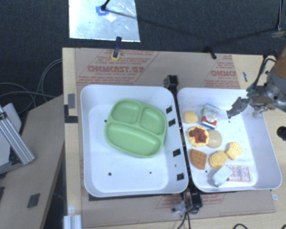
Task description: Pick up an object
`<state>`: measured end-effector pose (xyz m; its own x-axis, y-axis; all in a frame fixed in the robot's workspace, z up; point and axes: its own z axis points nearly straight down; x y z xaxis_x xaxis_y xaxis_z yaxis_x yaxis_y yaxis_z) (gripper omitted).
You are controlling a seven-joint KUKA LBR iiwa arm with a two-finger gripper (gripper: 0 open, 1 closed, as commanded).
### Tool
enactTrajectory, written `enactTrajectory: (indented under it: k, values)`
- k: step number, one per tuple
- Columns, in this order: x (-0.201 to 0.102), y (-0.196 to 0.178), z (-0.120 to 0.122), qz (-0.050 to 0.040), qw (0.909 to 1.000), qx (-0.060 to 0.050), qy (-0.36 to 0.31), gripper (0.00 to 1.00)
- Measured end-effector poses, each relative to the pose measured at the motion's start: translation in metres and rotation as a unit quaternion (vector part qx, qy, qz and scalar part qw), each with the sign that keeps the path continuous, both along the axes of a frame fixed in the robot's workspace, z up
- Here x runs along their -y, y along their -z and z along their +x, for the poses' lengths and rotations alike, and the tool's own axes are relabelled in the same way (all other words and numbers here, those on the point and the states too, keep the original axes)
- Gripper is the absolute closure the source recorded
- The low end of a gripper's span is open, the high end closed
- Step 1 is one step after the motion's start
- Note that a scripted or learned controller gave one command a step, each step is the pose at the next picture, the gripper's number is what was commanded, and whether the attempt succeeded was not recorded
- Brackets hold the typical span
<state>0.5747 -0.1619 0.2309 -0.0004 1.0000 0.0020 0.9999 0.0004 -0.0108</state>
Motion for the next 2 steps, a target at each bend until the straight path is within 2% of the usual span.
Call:
enactTrajectory:
  k: [1, 2]
  values:
    - [-0.001, -0.007, 0.002, -0.0011, 1.0000, 0.006, -0.002, 0.00]
    - [-0.008, 0.046, 0.010, -0.0006, 1.0000, 0.005, -0.003, 0.00]
